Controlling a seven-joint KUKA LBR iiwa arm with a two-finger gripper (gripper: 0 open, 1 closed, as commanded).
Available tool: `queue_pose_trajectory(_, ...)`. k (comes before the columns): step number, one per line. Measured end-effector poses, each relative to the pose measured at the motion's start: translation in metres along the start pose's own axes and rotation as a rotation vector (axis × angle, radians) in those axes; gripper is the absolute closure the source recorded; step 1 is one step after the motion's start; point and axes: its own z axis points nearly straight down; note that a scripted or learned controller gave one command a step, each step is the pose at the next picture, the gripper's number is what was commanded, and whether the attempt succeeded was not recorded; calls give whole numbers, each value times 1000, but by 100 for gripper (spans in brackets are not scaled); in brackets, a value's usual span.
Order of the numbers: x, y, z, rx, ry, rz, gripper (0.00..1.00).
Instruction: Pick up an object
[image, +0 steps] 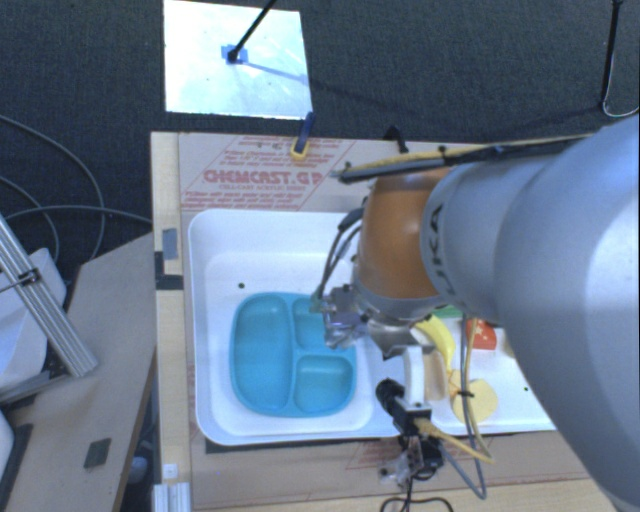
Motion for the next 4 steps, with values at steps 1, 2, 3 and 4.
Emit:
queue_pose_trajectory(1,44,71,-87,-31,5,-6,100)
queue_pose_trajectory(2,72,-21,0,-4,0,-7,100)
queue_pose_trajectory(3,77,63,80,-19,2,-1,100)
queue_pose_trajectory(4,68,135,80,0,11,-5,100)
